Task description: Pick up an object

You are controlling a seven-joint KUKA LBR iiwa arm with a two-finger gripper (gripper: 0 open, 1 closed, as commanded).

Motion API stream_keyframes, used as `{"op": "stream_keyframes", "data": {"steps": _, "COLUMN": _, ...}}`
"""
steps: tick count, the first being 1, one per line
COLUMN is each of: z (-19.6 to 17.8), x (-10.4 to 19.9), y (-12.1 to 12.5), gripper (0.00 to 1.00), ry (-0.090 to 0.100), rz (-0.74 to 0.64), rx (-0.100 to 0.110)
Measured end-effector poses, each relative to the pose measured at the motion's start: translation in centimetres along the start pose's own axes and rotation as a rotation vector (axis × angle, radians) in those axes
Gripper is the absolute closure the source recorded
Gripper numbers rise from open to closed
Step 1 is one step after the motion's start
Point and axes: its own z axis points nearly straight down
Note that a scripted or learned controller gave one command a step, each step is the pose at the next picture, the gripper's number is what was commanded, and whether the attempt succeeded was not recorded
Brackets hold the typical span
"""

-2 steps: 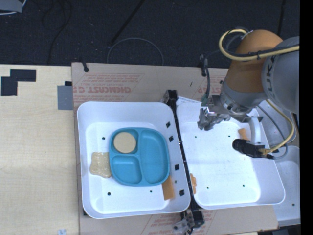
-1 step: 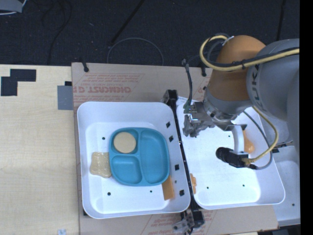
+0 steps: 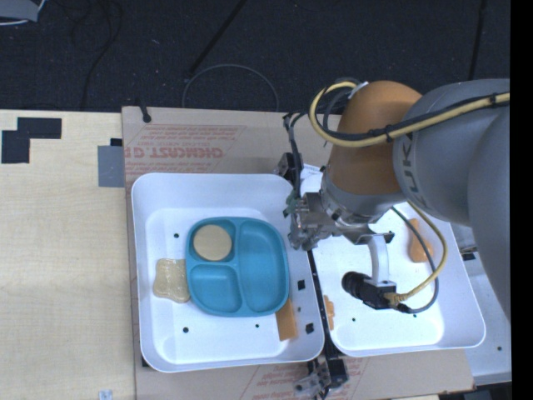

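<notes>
A pale wooden bench (image 3: pixel 58 248) bore two white bins. The left bin (image 3: pixel 158 198) held a blue divided plate (image 3: pixel 240 267) with a tan disc (image 3: pixel 211 242) in one compartment. The gripper (image 3: pixel 301 227) hung over the bins' shared edge; its grasp could not be told.

The arm (image 3: pixel 433 148) runs off the right edge, and its wrist covers much of the right bin (image 3: pixel 416 340), including the far rim. An orange object (image 3: pixel 418 242) there shows only in part, beside the arm's bulk. The gripper (image 3: pixel 301 233) sits over the seam between the bins, its fingers too dark and crowded to make out. A small orange bit (image 3: pixel 329 311) by the divider is too small to identify.
</notes>
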Motion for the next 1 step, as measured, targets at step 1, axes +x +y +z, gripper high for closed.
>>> {"op": "stream_keyframes", "data": {"steps": 1, "z": -1.11, "x": 4.47, "y": -1.7, "gripper": 1.0, "ry": 0.0, "rz": -0.001, "rx": -0.002}}
